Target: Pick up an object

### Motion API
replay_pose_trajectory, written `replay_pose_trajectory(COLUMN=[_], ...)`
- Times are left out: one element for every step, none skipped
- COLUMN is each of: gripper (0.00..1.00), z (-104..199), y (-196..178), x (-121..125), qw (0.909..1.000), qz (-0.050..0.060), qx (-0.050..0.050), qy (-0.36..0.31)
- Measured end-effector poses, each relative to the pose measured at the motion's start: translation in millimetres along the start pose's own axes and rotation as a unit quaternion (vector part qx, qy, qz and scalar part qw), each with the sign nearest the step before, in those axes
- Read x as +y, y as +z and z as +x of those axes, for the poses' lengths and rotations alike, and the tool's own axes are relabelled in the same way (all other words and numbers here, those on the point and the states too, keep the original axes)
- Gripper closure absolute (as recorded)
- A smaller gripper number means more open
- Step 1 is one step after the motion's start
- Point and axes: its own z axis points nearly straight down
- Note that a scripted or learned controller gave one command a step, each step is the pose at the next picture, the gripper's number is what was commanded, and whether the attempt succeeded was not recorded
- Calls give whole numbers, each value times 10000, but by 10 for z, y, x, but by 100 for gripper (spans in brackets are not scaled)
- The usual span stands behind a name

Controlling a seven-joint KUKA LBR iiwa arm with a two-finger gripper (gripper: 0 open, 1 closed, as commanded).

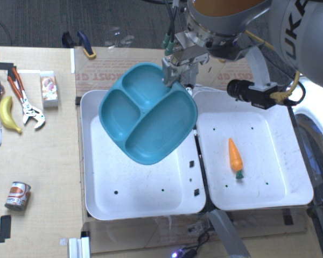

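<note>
A teal divided plate (147, 114) with three compartments hangs tilted above the left bin (134, 198). My gripper (171, 75) is shut on the plate's far rim, near the top edge of the plate, and holds it off the bin floor. An orange toy carrot (234, 156) with a green end lies on the floor of the right bin (258, 192), well away from the gripper.
On the wooden bench to the left lie a banana (8, 114), a wrench (25, 102), a small white box (49, 89) and a tin can (17, 195). A blue clamp (85, 43) sits at the bench's far edge.
</note>
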Motion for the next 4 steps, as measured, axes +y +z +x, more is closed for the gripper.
replay_pose_trajectory(gripper=[100, 100, 100, 100], z=[717, -126, 370, 148], y=[1268, 6, 639, 3225], x=[-583, -203, -34, -529], qw=[9999, 9520, 9991, 9998], qz=[6, 12, 16, -48], qx=[0, -2, 3, -62], qy=[-103, 3060, 425, -166])
